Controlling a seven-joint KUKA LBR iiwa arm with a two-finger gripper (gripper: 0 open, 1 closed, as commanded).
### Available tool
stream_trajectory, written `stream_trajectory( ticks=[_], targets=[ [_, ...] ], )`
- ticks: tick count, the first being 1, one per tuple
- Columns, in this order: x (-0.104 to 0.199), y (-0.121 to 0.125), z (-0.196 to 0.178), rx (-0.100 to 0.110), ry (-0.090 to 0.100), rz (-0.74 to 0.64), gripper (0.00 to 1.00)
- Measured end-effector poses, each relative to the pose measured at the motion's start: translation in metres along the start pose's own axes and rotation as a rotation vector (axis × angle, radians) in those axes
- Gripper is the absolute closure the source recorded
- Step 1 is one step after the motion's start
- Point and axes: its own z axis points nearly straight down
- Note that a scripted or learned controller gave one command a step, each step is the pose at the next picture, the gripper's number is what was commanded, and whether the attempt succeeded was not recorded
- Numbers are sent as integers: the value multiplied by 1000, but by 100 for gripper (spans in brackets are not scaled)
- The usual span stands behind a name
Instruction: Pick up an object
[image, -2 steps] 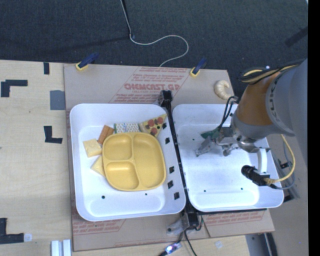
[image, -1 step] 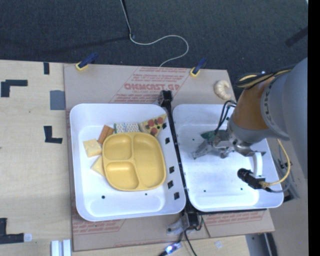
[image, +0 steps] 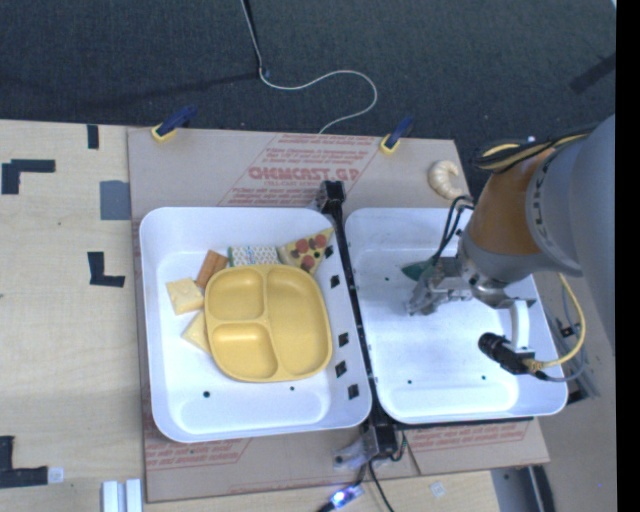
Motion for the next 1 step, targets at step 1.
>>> stream_trajectory(
  ticks=[1],
  targets=[
    [10, -3, -54, -3, 2, 0, 100]
  ],
)
